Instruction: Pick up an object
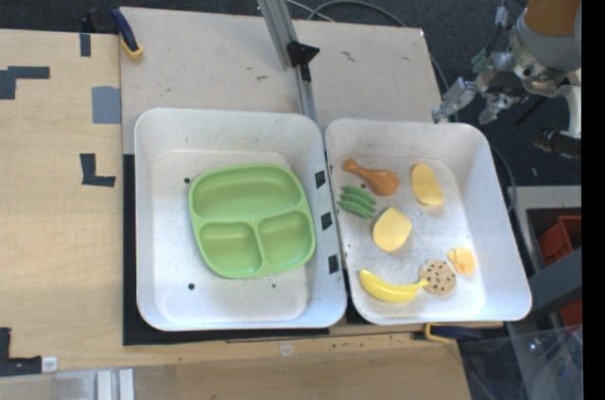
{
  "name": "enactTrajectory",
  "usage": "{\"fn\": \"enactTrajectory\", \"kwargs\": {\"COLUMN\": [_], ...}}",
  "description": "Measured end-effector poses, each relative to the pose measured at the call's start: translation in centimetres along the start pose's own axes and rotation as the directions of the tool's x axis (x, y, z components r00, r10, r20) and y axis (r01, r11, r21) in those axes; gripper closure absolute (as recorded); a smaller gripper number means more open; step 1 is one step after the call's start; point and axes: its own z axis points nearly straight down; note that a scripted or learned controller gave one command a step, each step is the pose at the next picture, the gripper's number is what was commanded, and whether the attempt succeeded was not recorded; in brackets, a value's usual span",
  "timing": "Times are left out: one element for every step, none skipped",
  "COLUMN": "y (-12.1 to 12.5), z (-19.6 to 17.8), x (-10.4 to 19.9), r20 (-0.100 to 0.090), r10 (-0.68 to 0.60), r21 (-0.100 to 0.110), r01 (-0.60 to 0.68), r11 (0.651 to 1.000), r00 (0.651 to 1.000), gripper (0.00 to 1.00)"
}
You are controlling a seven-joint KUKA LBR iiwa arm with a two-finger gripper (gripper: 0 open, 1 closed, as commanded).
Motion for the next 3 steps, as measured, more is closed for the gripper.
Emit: {"fn": "enactTrajectory", "kwargs": {"y": [0.0, -0.5, -0.6], "z": [0.0, 6.2, 12.7], "x": [0.0, 0.7, 1.1], "r20": [0.0, -0.002, -0.002], "r10": [0.0, 0.0, 0.0], "r21": [0.001, 0.006, 0.007], "r01": [0.0, 0.0, 0.0], "r11": [1.0, 1.0, 1.0], "r00": [1.0, 1.0, 1.0], "gripper": [0.0, 0.0, 0.0]}}
